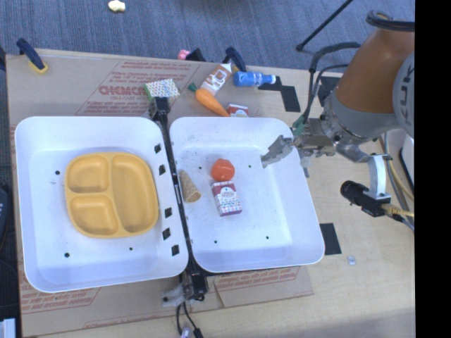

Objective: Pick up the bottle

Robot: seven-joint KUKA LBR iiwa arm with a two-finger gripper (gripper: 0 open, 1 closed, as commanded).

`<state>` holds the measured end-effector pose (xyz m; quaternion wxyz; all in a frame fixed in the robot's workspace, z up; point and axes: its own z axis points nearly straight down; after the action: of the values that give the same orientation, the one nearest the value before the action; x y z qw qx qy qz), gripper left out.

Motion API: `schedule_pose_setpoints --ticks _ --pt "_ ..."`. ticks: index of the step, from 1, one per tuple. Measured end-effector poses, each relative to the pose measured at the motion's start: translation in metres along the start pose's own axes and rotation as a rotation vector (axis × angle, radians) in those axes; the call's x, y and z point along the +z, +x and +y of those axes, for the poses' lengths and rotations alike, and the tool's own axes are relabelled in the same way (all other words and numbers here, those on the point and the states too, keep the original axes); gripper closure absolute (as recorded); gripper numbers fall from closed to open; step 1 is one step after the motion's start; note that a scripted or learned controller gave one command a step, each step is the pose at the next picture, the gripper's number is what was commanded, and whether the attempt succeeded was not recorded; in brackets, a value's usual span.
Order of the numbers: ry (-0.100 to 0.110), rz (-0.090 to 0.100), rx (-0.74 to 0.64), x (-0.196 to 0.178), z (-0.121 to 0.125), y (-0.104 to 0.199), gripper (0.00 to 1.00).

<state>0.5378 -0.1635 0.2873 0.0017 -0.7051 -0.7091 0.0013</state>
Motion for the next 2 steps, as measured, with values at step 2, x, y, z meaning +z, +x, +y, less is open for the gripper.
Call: schedule_pose_setpoints --ticks 2 --pt "0.002 0.001 0.035 0.110 -0.032 0.000 1.00"
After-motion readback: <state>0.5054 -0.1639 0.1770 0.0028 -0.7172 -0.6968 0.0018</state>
